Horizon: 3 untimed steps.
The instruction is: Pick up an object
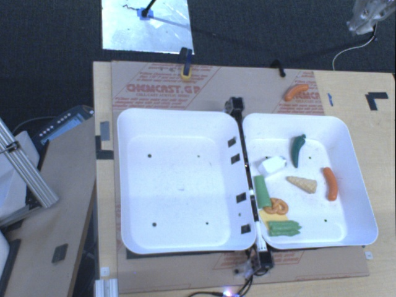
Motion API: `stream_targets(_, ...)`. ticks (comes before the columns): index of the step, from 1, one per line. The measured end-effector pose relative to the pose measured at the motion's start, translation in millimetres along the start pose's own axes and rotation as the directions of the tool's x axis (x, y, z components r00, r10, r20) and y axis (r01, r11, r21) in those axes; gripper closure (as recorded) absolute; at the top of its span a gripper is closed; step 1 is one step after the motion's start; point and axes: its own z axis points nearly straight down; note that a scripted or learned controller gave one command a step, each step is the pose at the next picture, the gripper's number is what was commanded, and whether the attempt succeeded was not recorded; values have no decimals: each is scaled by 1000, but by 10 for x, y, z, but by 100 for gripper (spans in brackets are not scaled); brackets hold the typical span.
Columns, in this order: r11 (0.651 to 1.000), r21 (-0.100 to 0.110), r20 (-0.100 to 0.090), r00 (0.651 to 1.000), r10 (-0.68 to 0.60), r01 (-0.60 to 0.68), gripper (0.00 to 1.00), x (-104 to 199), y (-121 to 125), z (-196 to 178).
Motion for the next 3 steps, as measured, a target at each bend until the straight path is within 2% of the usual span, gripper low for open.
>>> stream_targets(1, 1000, 5, 0, 1000, 10, -10, 100, -557, -341, 166)
stream_targets(2, 1000, 3, -1, 1000, 5, -5, 100, -608, -648, -35)
stream_targets(3, 1000, 3, 1, 1000, 10, -10, 100, -1171, -883, -25)
